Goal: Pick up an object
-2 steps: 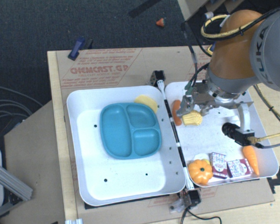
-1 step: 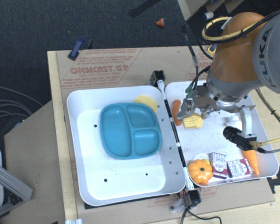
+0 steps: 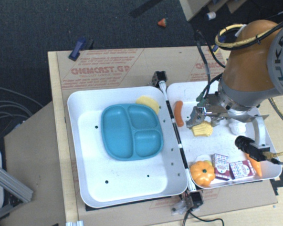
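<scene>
- The arm (image 3: 253,65) reaches in from the right over the right bin (image 3: 190,90).
- The gripper (image 3: 202,117) hangs low in that bin, just above a yellow corn piece (image 3: 202,129); whether it is parted or closed cannot be told, and the corn lies under it rather than clearly within its grasp.
- A sausage (image 3: 179,113) lies left of the gripper, near the wall between the bins.
- A small pumpkin (image 3: 203,172) sits at the near edge of the right bin, with two pink-and-white packets (image 3: 230,168) just beside it.
- An orange carrot (image 3: 254,161) lies at the near right corner, partly under a black part.
- The left bin (image 3: 86,142) holds a blue divided plate (image 3: 131,131).
- A yellow piece (image 3: 149,102) rests at the plate's far right corner.
</scene>
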